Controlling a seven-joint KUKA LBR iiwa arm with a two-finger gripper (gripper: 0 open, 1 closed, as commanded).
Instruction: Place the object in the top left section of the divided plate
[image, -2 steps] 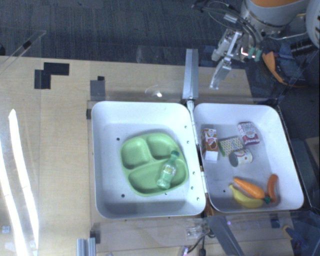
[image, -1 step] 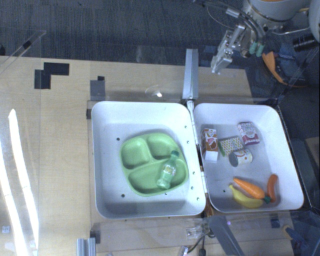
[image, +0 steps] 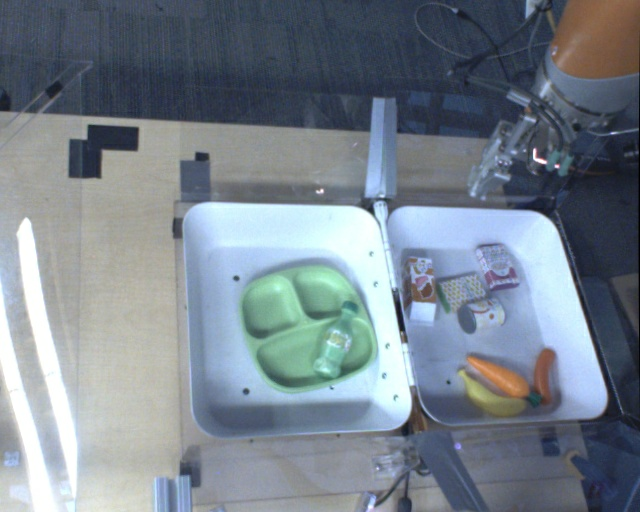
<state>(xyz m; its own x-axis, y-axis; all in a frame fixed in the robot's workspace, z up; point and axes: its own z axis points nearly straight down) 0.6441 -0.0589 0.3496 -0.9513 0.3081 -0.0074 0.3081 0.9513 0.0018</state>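
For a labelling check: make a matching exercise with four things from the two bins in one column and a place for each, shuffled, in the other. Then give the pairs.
Things:
1. green bottle
2. carrot
3. divided plate
4. gripper

Places:
A. above the bench, just beyond the right bin's far rim
B. middle of the left bin
C. near end of the right bin, lying on the banana
D. on the plate's large near section, at its right side

Pairs: 1-D, 2-C, 3-B, 4-A
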